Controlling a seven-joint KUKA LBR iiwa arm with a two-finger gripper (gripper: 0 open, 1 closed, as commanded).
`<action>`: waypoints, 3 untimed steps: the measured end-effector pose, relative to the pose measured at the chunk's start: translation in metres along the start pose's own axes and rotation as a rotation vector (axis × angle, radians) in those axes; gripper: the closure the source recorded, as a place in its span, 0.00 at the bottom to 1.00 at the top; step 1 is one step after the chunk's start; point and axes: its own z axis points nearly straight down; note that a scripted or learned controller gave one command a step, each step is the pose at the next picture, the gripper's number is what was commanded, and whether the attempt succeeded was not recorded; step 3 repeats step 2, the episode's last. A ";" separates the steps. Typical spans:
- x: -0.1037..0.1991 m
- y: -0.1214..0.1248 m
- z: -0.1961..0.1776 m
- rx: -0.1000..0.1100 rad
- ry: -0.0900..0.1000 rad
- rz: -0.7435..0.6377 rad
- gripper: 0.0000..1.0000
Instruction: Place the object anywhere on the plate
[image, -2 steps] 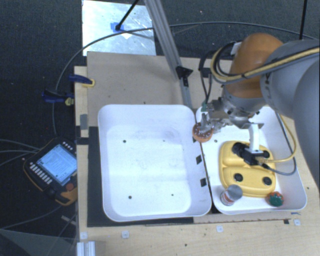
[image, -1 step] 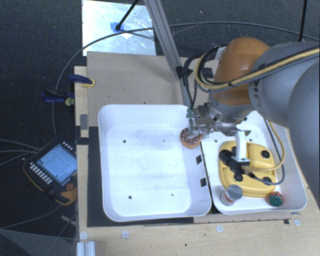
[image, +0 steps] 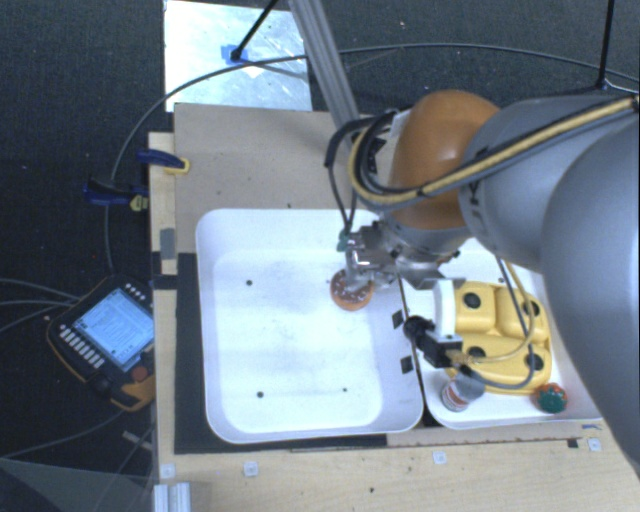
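- Because the tool (image: 352, 272) hangs over the left bin (image: 290, 400) touching a small brown object (image: 351, 293), a miss is possible.
- Whether the tool is clenched cannot be told.
- No plate can be made out.

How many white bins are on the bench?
2. The left bin shows nearly whole, with a small brown round thing in it under the gripper. The right bin is mostly covered by the arm.

Tan bench (image: 255, 165) bears two white bins (image: 290, 400) (side by side)
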 end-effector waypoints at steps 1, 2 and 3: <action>0.048 -0.017 0.002 -0.001 0.001 -0.001 1.00; 0.045 -0.016 0.002 -0.002 -0.001 0.005 0.00; 0.045 -0.016 0.002 -0.002 -0.001 0.005 0.00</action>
